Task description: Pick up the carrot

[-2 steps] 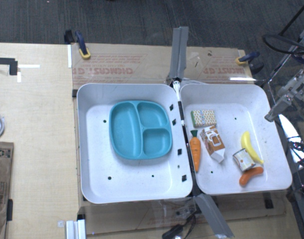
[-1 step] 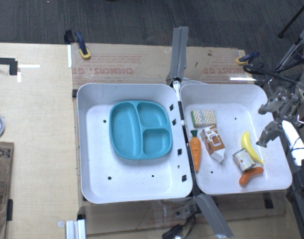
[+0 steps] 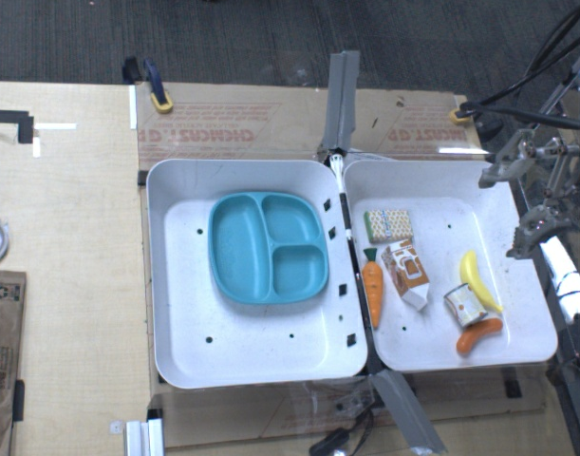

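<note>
where mirrored cardboard print (image 3: 240,133) defies reading, the carrot (image 3: 373,291) lies unlabelled.

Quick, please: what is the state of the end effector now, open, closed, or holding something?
End effector: cannot be told; it sits at the right bin's right edge, apart from the carrot.

Single fixed overhead camera, slanted down on both bins (image 3: 166,283), moderately far.

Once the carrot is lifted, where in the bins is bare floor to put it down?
Left bin: bare floor rings the teal divided plate, widest along the front. Right bin: a bare strip along the back wall, another between carton and banana. Crowded: carrot beside the carton; can, banana and sausage bunched.
</note>
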`<state>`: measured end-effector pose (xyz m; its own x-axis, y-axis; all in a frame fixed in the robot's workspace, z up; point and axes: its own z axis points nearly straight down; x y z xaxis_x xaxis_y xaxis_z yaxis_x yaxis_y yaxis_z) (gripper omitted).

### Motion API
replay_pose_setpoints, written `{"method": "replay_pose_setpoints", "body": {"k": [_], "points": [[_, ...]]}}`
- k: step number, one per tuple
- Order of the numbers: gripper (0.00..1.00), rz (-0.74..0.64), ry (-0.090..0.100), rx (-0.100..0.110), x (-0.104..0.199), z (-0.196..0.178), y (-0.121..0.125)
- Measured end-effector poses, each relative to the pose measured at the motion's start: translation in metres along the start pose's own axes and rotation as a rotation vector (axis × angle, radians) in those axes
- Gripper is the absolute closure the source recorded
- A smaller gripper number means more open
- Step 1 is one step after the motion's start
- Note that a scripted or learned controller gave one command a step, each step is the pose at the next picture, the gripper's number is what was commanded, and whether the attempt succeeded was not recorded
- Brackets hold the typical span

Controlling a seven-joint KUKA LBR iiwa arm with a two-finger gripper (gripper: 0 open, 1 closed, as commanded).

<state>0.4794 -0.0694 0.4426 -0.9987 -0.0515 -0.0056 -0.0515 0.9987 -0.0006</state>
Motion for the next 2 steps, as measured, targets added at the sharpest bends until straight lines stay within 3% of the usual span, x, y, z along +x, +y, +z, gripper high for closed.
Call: {"method": "replay_pose_setpoints", "body": {"k": [1,2], "points": [[0.00,-0.472,0.000,-0.001,-0.0064,0.0006,-0.0072],[0.00,-0.650,0.001,-0.002,-0.0159,0.0009,0.0020]]}}
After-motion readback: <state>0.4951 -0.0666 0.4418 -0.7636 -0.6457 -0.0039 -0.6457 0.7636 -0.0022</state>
